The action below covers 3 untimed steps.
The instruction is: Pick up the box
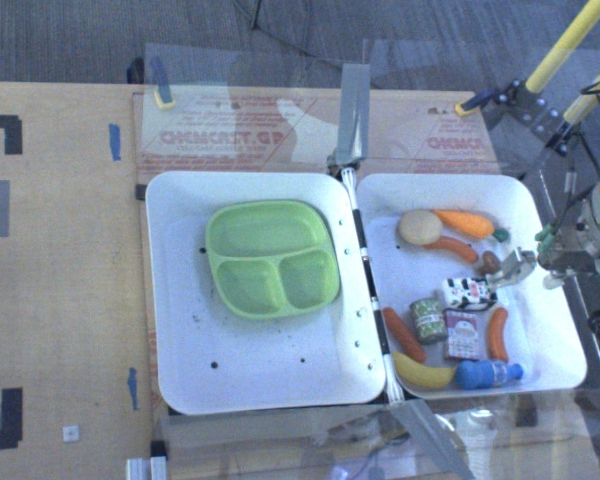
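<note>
Fixed above the bench (50, 268), looking down at a slant, far enough to take in both white bins: left bin (180, 368) and right bin (550, 348) side by side. Far edge at top, near edge at bottom. No second view.

Green plate (272, 258), orange carrot (464, 222), yellow banana (423, 372), blue bottle (488, 373), pink box (462, 335), white bins (180, 368)
</note>
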{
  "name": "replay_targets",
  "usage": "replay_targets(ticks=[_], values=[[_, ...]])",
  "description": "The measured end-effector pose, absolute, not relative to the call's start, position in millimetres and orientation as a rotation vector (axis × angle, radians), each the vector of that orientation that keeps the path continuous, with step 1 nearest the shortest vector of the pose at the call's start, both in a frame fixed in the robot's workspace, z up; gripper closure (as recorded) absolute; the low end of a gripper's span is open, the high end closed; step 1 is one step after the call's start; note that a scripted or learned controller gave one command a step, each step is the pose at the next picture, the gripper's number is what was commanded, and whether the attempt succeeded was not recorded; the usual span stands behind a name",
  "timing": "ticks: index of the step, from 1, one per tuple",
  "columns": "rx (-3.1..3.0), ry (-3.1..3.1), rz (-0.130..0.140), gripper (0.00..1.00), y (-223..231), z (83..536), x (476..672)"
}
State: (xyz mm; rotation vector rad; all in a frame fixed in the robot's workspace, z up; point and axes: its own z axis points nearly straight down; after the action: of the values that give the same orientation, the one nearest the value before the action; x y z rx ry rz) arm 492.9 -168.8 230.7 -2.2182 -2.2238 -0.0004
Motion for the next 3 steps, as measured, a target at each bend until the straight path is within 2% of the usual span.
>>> replay_targets(ticks=[1,2,3], values=[[-2.373,-2.096,-0.026,0.00,-135.4,119.7,538.2],[-2.283,-2.258,-0.062,0.00,-137.6,109.9,501.4],[-2.283,-2.258,-0.061,0.00,-137.7,109.6,501.1]])
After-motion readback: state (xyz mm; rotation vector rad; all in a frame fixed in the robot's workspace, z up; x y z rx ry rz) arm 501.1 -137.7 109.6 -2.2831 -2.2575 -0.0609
